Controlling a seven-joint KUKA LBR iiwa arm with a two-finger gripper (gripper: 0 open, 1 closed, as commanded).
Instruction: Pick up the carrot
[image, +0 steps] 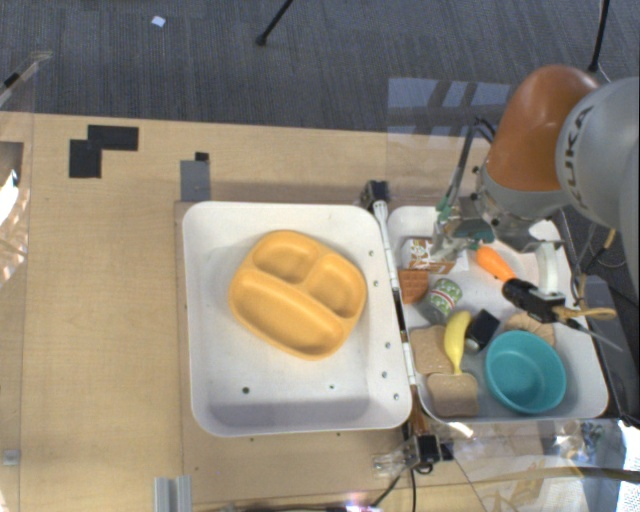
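Note:
The carrot (494, 263) is a short orange piece lying near the back of the right bin (600, 395), right of a snack packet (421, 262). My gripper (461, 231) hangs over the back left part of that bin, just up and left of the carrot and beside the packet. Nothing shows in its grasp. The grey arm with its orange band (535, 130) reaches in from the upper right and hides the bin's far right corner.
The right bin is crowded: a green can (444, 294), a banana (456, 339), a small black block (483, 328), a teal bowl (524, 373) and two bread slices (452, 393). A yellow divided plate (298, 292) lies in the left bin (215, 400).

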